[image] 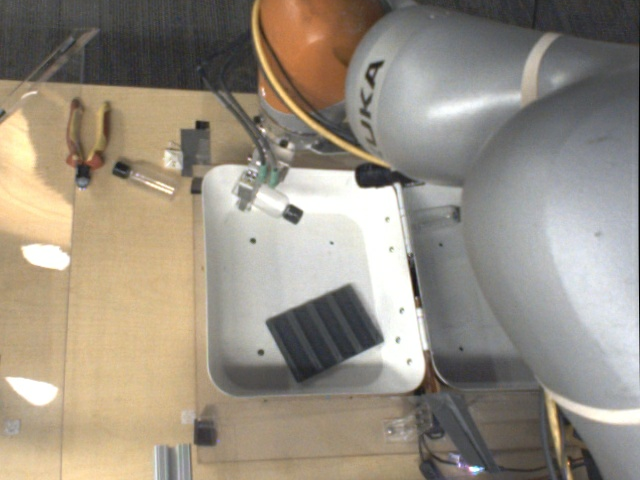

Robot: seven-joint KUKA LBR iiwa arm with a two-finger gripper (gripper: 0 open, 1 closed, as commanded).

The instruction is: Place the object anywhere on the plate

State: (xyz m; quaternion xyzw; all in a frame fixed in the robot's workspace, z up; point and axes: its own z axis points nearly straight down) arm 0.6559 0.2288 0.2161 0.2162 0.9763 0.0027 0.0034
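dark ribbed rectangular plate lay flat in left white bin | below and slightly right of end effector, well apart | long axis diagonal | end effector clamped on small clear black-capped tube

The arm is glossy grey, built of fat rounded segments, with a domed orange band and black "KUKA" lettering beside it. Thin black and yellow cables loop around the orange part.
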